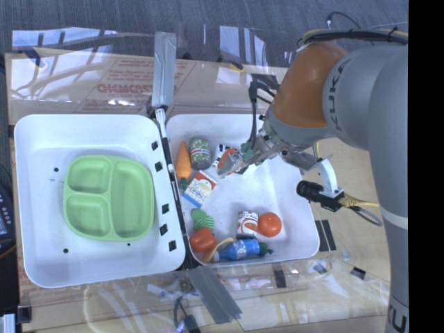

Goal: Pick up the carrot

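Carrot [182, 161] is found lying in the right bin [295, 217], tucked against its left wall, just beside a small can [200, 152]. Well apart from it, the gripper [236, 164] is seen low over the bin's middle, with a small red-and-white item [227, 159] right at its tips. Whether that item is actually pinched can't be told. A green divided plate [109, 198] is sat in the left bin [41, 255].

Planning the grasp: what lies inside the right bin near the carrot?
The carrot lies by the right bin's left wall, a can and small carton beside it. The gripper covers an orange-white item.
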{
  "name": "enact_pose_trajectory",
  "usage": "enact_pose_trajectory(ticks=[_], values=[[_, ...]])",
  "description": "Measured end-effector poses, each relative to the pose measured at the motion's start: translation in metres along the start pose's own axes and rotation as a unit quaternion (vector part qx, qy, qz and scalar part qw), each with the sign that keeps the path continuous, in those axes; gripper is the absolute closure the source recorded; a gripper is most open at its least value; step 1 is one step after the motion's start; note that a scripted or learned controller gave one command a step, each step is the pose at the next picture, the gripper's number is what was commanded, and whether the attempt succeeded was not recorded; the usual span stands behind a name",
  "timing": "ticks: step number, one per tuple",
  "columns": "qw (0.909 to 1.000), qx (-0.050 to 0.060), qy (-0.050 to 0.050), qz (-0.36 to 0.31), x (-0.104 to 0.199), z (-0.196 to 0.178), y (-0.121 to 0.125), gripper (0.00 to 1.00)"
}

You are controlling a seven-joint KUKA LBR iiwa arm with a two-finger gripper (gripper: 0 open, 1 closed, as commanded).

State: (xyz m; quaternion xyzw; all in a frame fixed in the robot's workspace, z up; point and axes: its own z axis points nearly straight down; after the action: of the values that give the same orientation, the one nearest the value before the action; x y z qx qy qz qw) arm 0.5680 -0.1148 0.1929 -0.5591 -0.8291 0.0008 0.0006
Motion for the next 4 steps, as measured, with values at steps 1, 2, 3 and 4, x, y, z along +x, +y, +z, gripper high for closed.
enact_pose_trajectory(ticks=[1,2,3,4], values=[[0.9998,0.001,0.001,0.019,0.068,0.002,-0.072,1.00],[0.9887,-0.001,0.000,-0.150,0.118,0.002,-0.020,1.00],[0.9888,-0.001,0.000,-0.149,0.118,0.002,-0.020,0.00],[0.9997,-0.001,0.000,-0.025,0.141,-0.053,-0.041,0.00]])
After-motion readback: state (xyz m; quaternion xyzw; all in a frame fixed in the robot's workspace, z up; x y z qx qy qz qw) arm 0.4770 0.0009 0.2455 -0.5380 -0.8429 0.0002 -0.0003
